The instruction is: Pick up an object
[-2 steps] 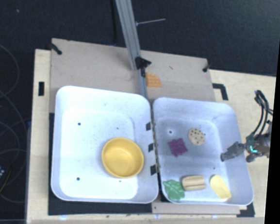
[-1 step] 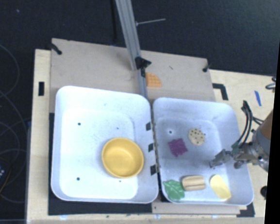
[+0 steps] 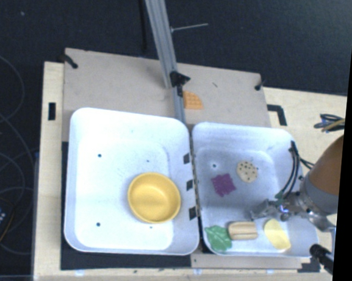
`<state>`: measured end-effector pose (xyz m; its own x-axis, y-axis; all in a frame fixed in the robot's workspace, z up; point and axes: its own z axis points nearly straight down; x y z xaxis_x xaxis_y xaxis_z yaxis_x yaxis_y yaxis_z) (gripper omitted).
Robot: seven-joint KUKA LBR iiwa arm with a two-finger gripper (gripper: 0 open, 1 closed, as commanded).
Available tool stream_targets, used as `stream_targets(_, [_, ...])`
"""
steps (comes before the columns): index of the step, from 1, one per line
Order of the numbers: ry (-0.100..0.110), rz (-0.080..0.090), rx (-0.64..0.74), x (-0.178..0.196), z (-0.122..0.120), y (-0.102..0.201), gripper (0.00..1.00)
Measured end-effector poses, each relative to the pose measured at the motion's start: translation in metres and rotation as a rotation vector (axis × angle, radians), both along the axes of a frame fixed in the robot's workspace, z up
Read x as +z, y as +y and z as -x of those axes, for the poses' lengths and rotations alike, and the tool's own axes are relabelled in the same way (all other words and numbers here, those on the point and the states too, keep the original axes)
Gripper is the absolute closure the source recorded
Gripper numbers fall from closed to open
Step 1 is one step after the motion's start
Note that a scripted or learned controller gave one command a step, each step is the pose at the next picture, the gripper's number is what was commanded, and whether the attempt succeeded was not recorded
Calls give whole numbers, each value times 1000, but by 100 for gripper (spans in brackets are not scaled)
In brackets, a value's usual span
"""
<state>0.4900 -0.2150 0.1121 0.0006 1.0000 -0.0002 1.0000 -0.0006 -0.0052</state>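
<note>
The right bin (image 3: 225, 138) holds a purple piece (image 3: 223, 184), a round speckled cookie (image 3: 247, 170), a tan bread roll (image 3: 242, 230), a green leafy piece (image 3: 217, 236) and a pale yellow piece (image 3: 277, 234). A yellow bowl (image 3: 154, 197) sits in the left bin (image 3: 103, 130). My gripper (image 3: 271, 210) hangs low over the right bin's right side, just above the pale yellow piece and right of the bread roll. Nothing is seen between its fingers.
A slanted metal post (image 3: 162, 38) rises behind the bins. A small orange waffle-like piece (image 3: 192, 101) lies on the bench behind them. Cables (image 3: 293, 168) run along the arm at the right bin's right wall.
</note>
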Motion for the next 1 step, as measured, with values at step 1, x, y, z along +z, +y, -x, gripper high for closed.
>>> stream_targets(1, [-6,3,-2,-11,0,-2,0])
